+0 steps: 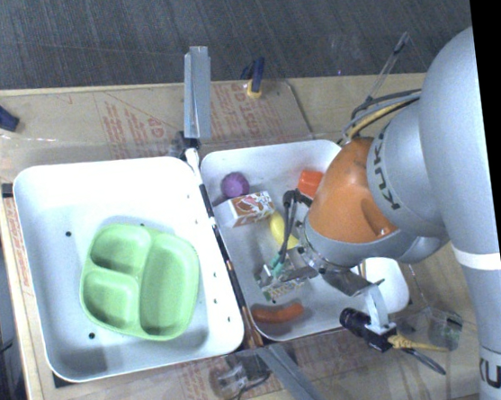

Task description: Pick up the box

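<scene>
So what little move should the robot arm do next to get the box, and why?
Probably slide the gripper toward the far end of the right bin, then lower onto the box. The box lies near the purple ball, while the gripper hangs nearer the red sausage, beside the yellow piece, so it isn't over the box.

a bulky grey arm (449,152) is wearing an orange band (346,205), with thin cables (375,107) trailing near its wrist

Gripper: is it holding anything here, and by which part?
Nothing visibly held. The gripper hangs over the right bin, apart from the box.
</scene>
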`<state>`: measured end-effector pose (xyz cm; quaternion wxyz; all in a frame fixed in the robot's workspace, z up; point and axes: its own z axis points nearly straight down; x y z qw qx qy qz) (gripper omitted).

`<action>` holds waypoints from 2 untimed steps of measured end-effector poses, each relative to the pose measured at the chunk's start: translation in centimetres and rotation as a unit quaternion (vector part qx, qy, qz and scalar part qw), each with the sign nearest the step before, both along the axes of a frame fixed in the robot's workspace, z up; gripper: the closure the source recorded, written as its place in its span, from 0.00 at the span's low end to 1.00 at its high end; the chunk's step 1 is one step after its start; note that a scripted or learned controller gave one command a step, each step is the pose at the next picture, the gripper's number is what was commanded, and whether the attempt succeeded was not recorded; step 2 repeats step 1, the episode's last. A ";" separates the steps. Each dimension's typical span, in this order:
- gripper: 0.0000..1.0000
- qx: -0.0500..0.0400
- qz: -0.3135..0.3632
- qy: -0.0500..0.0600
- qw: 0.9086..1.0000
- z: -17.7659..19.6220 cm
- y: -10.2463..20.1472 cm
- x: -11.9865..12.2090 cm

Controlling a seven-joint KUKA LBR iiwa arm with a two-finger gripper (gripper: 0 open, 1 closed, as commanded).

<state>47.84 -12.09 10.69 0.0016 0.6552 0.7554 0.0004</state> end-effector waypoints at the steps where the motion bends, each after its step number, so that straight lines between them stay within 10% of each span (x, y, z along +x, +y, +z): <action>1: 0.00 0.000 0.000 0.000 1.000 0.0 0.0 0.0; 2: 0.00 0.000 0.000 0.000 1.000 0.0 0.0 0.0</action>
